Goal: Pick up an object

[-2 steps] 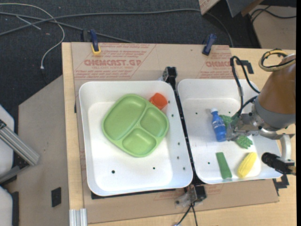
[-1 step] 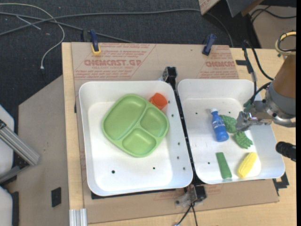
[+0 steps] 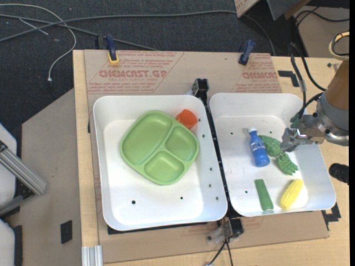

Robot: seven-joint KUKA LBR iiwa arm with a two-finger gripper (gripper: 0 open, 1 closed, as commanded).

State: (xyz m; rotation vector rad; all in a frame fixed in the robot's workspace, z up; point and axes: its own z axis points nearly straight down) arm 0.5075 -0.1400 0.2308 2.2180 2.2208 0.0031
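The right bin (image 3: 238, 107) holds a blue bottle (image 3: 258, 149), a green leafy toy (image 3: 279, 154), a green block (image 3: 264, 194) and a yellow corn cob (image 3: 292, 193). My gripper (image 3: 290, 139) reaches in from the right and sits low over the leafy toy's upper end, just right of the blue bottle. Its tips blend with the toy. Nothing is lifted off the bin floor. In the left bin (image 3: 105, 148) lies a green divided plate (image 3: 160, 146) with a small orange object (image 3: 187, 118) at its upper right edge.
Both bins rest on a cardboard sheet (image 3: 138, 71) held by blue clamps (image 3: 112, 51) at the back. A black clip (image 3: 200, 87) sits between the bins at the back. Cables lie on the dark floor beyond.
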